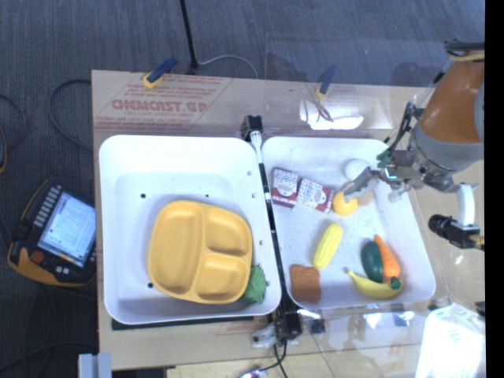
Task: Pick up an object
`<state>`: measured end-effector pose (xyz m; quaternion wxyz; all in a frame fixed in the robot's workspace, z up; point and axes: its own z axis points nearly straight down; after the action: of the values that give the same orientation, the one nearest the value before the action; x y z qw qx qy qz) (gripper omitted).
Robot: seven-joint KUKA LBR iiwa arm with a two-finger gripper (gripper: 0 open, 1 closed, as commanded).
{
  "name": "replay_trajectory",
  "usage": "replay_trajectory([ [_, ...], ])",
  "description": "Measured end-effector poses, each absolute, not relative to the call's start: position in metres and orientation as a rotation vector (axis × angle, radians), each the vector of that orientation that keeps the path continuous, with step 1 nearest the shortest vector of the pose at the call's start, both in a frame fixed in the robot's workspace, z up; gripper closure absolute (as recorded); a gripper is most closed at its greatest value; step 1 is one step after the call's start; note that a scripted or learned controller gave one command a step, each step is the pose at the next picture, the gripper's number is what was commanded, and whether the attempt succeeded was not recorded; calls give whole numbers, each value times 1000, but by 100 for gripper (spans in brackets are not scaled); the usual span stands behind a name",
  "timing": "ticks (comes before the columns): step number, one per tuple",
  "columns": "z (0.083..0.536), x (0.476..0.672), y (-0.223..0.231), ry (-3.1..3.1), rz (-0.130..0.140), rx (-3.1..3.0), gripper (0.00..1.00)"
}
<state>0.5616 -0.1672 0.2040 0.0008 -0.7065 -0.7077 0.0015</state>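
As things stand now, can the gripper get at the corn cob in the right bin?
Probably yes. The corn cob lies apart from its neighbours with nothing above it, and the gripper hovers in the same bin.

Bright, even overhead light washes the two white bins [110,211] nearly to glare and leaves only faint shadows under their contents, while the grey carpet [79,22] stays dim and the whole frame reads slightly soft and grainy.
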Motion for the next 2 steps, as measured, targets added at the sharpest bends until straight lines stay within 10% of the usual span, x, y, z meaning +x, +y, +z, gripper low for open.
replay_trajectory([
  [1, 97, 578, -123, -2171, 6, -2267, 0],
  [2, 91, 506, -99, -2162, -12, -2302, 0],
])
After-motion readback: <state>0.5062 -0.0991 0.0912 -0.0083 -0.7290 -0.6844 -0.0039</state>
